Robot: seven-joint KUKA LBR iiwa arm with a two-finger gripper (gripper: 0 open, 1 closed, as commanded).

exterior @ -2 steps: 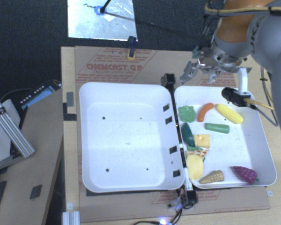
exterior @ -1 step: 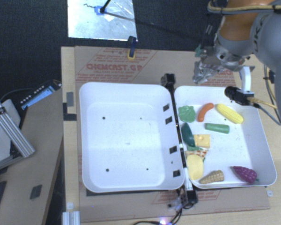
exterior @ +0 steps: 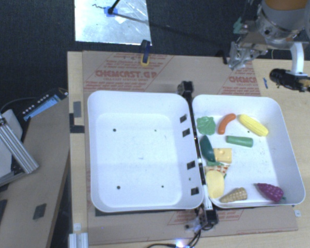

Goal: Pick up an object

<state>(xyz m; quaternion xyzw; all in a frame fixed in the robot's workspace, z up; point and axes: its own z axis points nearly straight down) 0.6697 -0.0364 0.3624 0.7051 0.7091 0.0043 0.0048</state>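
Brown cardboard printed with red lettering covers the bench [exterior: 160, 68] on my feed, and the two white bins sit on it side by side, joined along a black hinge strip. From where I watch, the left bin [exterior: 101, 154] has only bare white floor with a few small dark dots. All the toy food lies in the right bin [exterior: 292, 161]: a green leafy piece [exterior: 206, 124] at the upper left, an orange sausage [exterior: 227, 122] just beside it, a yellow corn cob [exterior: 253, 125] further right, and a green cylinder [exterior: 239, 140] below those two. Along the bin's left wall I see a dark green pepper-like piece [exterior: 207, 149] touching a yellow cheese block [exterior: 222, 155], with a pale yellow rounded piece [exterior: 215, 182] under them. Near the front edge a waffle cone [exterior: 233, 195] lies on its side, and a purple grape bunch [exterior: 270, 191] sits apart in the front right corner. The arm [exterior: 281, 9] comes in at the upper right, its orange band at the frame's top. The gripper [exterior: 239, 58] hangs over the cardboard beyond the right bin's far rim, well apart from every object; I cannot tell from this angle how its pincer is set, and I see nothing held in it. A shiny sheet [exterior: 112, 13] lies on the dark floor beyond the bench.
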